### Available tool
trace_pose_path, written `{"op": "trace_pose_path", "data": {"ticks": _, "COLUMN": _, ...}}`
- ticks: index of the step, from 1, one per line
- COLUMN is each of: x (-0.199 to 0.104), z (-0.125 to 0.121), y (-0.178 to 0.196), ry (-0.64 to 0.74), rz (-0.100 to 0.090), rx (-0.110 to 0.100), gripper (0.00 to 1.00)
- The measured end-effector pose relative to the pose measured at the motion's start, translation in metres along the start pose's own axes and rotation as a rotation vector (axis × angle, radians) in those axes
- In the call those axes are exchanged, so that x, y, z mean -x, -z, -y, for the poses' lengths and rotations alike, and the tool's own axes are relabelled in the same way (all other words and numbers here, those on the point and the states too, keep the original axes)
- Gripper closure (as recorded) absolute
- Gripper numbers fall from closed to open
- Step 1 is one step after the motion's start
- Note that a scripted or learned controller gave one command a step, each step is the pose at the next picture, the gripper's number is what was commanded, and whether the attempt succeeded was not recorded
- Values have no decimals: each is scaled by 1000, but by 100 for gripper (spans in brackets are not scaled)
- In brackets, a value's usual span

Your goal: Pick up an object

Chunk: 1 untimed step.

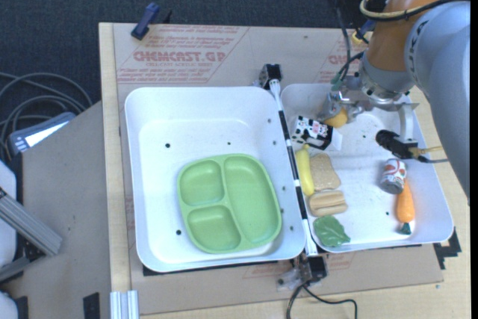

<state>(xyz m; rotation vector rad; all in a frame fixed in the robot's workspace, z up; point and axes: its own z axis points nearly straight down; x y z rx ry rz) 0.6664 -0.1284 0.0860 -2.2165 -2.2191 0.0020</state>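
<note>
Fingers on my gripper (340, 112): can't tell how they're set, they sit low in the right bin (429, 224) over a small yellow object (337, 118), arm reaching in from the right.

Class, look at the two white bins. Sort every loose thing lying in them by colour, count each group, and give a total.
Green: 2, the divided plate and leafy piece
Yellow: 1, the banana
Orange: 1, the carrot
Tan: 2, the cracker and bun
Black and white: 1, the cow toy
Red and silver: 1, the can
Total: 8
</note>
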Motion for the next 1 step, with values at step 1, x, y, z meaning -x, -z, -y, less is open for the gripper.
{"op": "trace_pose_path", "data": {"ticks": 1, "x": -70, "z": 56, "y": 99, "ry": 0, "rz": 1, "rx": 5, "gripper": 100}}
